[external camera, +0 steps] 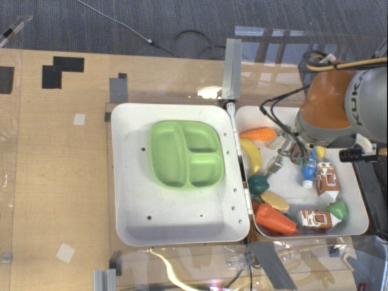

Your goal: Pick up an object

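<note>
Now the gripper (280,160) is hanging low in the right bin (357,223), fingers spread apart and holding nothing. It is reaching near the yellow banana (252,154). Next it needs to close on it.

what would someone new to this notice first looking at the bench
The bright green divided plate stands out most, lying alone in the middle of the left bin. Next comes the clutter of toy food in the right bin: a banana and carrot at the far left corner, a red-orange pepper at the near edge. The arm's orange band hangs over that bin, its claw lowered among the items.
</note>
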You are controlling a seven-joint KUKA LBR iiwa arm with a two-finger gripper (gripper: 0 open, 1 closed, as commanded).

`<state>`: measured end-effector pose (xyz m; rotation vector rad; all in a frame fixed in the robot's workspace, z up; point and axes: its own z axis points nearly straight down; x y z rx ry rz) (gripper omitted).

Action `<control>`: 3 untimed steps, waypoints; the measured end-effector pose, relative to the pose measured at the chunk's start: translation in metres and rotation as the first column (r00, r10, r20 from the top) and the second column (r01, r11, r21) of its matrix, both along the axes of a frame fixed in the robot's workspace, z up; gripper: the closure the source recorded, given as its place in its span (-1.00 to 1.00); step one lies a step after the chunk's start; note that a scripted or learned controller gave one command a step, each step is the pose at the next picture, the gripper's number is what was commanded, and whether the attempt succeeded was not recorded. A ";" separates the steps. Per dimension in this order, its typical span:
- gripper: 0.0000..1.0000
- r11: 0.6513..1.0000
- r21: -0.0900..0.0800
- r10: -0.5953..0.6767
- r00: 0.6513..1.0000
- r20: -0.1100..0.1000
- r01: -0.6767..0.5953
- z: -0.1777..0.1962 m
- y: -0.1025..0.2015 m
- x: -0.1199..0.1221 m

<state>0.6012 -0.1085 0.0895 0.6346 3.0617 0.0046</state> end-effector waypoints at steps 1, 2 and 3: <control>-1.00 0.994 -0.002 -0.113 0.994 -0.002 0.113 0.000 -0.053 -0.059; -1.00 0.999 0.002 0.033 0.999 -0.002 -0.033 0.000 -0.093 -0.098; -1.00 0.955 -0.007 0.296 0.955 0.002 -0.296 0.001 -0.015 -0.085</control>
